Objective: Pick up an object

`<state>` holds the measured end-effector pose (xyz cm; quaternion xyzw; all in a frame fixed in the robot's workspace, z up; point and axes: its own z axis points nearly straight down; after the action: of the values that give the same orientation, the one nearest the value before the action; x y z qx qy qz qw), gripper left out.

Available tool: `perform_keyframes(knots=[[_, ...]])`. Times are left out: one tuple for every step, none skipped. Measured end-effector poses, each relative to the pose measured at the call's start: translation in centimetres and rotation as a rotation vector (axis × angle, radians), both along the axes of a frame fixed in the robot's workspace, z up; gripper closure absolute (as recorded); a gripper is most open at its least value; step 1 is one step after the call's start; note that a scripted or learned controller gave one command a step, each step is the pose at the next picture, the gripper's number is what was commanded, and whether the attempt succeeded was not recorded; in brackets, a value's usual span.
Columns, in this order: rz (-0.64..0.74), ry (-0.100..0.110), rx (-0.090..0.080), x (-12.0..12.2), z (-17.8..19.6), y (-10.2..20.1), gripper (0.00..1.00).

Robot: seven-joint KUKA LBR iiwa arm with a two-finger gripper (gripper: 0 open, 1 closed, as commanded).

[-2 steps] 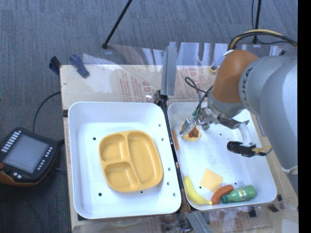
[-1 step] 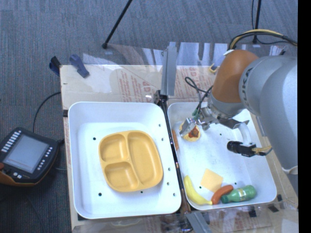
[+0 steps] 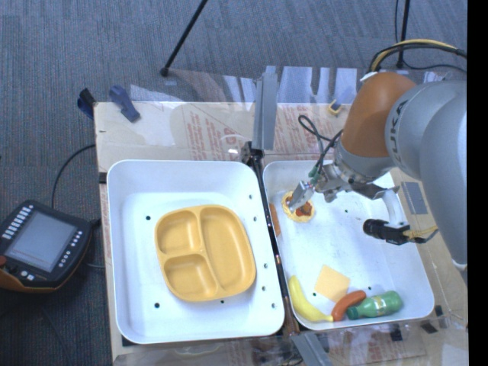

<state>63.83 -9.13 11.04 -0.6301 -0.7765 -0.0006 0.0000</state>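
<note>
A yellow divided plate [image 3: 204,252] lies in the left bin [image 3: 130,197]. In the right bin [image 3: 415,261], the gripper [image 3: 302,199] clasps a small tart [image 3: 300,209] near the back-left corner; a banana [image 3: 307,302], cheese slice [image 3: 332,284], sausage [image 3: 349,304] and green bottle [image 3: 375,305] sit along the front.

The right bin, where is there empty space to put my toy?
The middle of the right bin is bare, between the small tart under the claw and the cheese slice. The front edge is crowded: banana, sausage and green bottle.
</note>
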Motion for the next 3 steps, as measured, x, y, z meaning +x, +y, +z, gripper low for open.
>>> perform_keyframes(knots=[[-0.008, 0.005, 0.000, 0.5, -2.5, 0.2, 0.00], [-0.006, -0.003, 0.000, 0.9, -0.9, 0.2, 1.00], [-0.066, -0.007, 0.001, -4.0, 8.2, 4.9, 1.00]])
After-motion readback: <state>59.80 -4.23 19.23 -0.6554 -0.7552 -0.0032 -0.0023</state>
